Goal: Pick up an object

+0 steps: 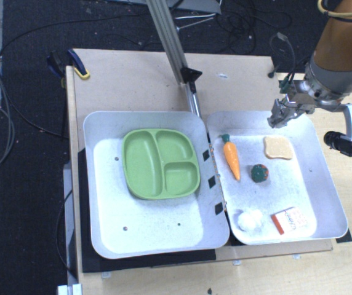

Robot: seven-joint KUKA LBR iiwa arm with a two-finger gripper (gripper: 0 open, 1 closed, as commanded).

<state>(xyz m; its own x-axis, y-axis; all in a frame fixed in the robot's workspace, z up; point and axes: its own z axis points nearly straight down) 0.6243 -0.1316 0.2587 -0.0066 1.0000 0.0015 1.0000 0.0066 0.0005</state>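
The gripper point(279, 117) hangs over the far rim of the right bin point(324, 183), at about one o'clock from that bin's middle; whether it is open or shut cannot be told from this view. It carries nothing visible. Inside the right bin lie a toy carrot point(231, 157) at ten o'clock, a slice of bread point(278, 147) at twelve, a dark green ball point(260, 173) near the centre, a white lump point(250, 219) at seven and a red-and-white box point(289, 220) at five. The left bin point(102, 183) holds a green divided plate point(162, 163). Both bins sit on the tabletop point(133, 78).
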